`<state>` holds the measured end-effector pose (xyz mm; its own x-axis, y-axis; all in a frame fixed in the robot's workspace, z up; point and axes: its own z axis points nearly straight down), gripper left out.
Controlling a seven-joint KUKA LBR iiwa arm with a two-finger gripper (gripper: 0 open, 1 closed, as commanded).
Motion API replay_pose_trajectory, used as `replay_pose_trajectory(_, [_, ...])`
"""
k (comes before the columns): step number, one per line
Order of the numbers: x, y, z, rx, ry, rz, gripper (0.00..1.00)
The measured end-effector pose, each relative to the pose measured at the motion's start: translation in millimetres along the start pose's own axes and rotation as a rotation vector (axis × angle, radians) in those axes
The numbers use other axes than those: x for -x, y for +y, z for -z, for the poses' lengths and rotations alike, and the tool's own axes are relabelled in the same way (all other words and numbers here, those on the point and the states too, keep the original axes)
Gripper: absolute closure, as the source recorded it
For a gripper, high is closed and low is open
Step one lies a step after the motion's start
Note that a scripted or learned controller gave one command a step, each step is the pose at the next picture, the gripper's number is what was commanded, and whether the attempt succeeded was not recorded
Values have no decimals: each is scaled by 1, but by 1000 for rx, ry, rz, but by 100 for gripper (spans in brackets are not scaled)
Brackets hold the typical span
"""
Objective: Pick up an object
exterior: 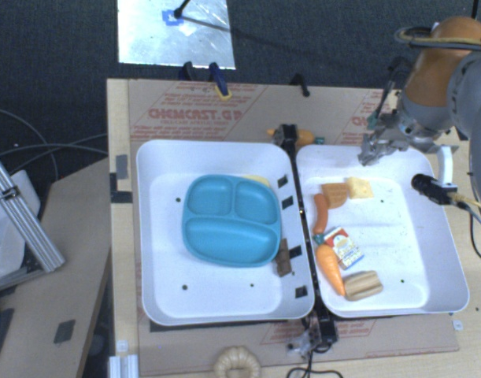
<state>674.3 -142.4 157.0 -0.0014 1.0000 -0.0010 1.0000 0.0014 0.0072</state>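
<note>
My gripper (371, 154) hangs over the far edge of the right bin (437, 274), above bare white floor, with nothing seen between its fingers. Toy food lies in that bin, nearer the middle: a yellow cheese piece (360, 188), a brown bread slice (334, 194), a red-orange sausage (321, 213), a small colourful carton (345, 248), an orange carrot (329, 267) and a tan bread roll (361, 285). The cheese piece is the closest, a short way in front of the gripper.
The left bin (157, 235) holds a blue divided plate (230, 220) with something yellow (258, 179) peeking from behind it, and a small brown piece (283, 261) lies by the divider. A shiny sheet (175, 22) lies beyond the bench.
</note>
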Motion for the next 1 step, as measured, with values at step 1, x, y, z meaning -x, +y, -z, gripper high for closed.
replay_pose_trajectory(1, [-2, 4, 45, 1, 0, 3, 100])
